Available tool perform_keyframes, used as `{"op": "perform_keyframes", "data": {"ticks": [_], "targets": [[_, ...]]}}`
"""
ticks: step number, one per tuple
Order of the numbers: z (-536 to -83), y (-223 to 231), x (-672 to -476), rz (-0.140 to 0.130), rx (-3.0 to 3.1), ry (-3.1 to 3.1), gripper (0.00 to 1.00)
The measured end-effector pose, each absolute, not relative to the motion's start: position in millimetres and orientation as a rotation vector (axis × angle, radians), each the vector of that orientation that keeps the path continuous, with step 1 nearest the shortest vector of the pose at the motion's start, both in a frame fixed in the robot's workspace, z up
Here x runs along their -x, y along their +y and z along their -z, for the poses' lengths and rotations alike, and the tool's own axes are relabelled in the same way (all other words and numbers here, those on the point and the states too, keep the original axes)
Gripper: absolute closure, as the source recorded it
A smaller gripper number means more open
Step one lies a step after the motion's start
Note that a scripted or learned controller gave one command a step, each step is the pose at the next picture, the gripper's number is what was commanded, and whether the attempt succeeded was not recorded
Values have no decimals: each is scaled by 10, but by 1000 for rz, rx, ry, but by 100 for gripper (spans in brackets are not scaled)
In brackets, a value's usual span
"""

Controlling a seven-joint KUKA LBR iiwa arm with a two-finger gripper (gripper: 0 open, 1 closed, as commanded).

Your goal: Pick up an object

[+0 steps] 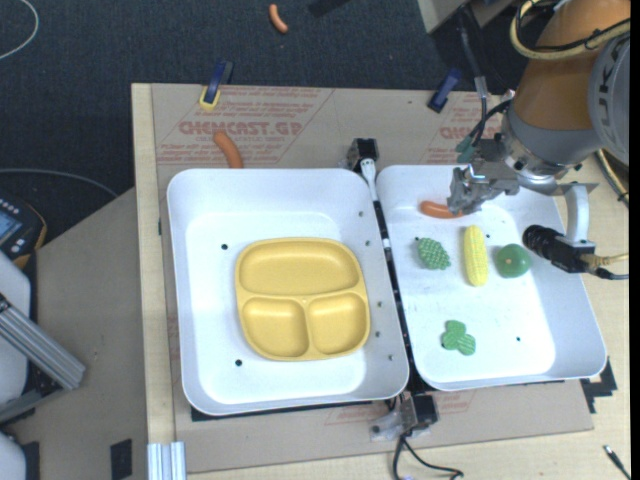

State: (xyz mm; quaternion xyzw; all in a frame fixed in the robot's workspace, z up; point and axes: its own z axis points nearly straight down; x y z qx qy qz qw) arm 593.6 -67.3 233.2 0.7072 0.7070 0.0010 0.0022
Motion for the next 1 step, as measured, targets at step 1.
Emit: {"op": "perform_keyframes", "data": {"ticks": [1], "targets": [[-2321, -592, -5943, -1, -2219, 2221, 100]]}}
